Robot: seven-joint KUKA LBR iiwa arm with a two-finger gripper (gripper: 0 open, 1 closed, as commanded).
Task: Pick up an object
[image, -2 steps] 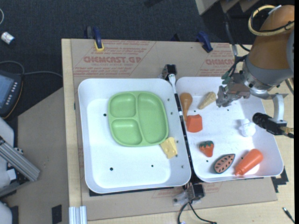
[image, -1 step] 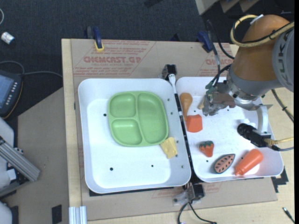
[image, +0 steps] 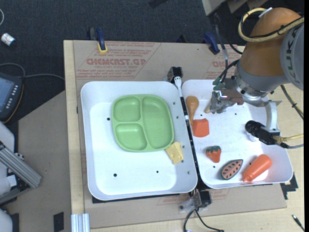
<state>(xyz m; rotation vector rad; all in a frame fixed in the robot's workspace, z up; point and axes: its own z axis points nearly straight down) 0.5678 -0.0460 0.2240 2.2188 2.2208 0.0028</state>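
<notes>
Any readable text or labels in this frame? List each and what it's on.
"CHEMCAST G P": red print on the brown protective sheet behind the left bin; finer line beneath is too blurred to read.
"KU": partial lettering on the arm's grey housing, cut off at the frame edge.

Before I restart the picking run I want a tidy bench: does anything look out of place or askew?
One thing: the yellow cheese wedge lies alone in the left bin, tilted against the green divided plate corner. The other toy foods lie in the right bin. Nothing looks spilled or broken.
</notes>
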